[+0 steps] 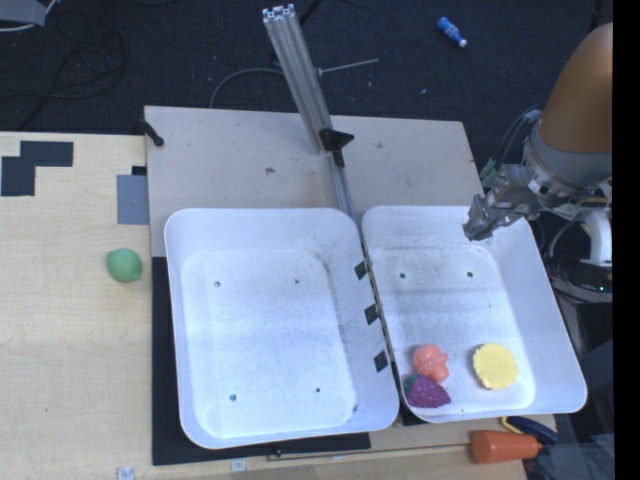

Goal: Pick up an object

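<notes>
1. In the camera view, the arm came in from the right, and the picture's edge cut off most of it, so just its orange band and grey wrist showed.
2. The gripper was small and dark. It hung over the far right corner of the right bin, near that bin's far edge.
3. I could not tell if the gripper was open or closed. Its tips looked like one dark lump, and nothing could be made out between them.
4. Three toys lay in the right bin, all by its near edge and well apart from the gripper.
5. The orange toy sat near the bin's near left corner. Its shape was too blurry to name.
6. The purple toy looked like a bunch of grapes. It touched the orange toy on the side closer to the near edge.
7. The yellow toy was round and flat. It lay near the other two, toward the bin's right edge, and did not touch them.
8. The left bin stood just beside the right bin, with little black clips where their edges met.
9. A green ball lay on the wooden bench, left of the left bin.
10. An orange thing lay just past the right bin's near edge. It was partly cut off, so I could not tell what it was.
11. A grey metal bar slanted up from between the bins toward the far edge.
</notes>
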### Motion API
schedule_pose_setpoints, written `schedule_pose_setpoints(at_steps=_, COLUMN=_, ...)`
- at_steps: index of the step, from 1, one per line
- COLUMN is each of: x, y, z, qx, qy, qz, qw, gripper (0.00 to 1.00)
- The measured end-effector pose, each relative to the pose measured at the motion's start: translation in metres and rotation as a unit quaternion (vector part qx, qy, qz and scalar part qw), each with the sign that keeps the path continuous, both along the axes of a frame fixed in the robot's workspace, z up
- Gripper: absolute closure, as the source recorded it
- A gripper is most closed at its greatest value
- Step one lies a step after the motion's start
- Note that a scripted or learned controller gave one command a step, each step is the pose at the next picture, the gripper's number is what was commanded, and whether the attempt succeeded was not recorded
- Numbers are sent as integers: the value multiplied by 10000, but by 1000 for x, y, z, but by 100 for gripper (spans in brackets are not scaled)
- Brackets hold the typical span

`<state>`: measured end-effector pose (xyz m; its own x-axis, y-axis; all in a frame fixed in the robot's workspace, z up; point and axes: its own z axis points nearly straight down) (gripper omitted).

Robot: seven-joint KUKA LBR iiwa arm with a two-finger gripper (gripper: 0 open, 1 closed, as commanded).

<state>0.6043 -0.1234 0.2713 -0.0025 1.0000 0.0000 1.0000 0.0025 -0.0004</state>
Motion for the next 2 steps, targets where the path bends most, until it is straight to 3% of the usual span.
schedule_pose_setpoints(at_steps=1, x=13, y=55, z=-9, qx=5, qy=3, qz=4, qw=10000, gripper=100)
schedule_pose_setpoints(at_steps=2, x=8, y=115, z=-19, qx=5, qy=4, qz=5, qw=10000, gripper=100)
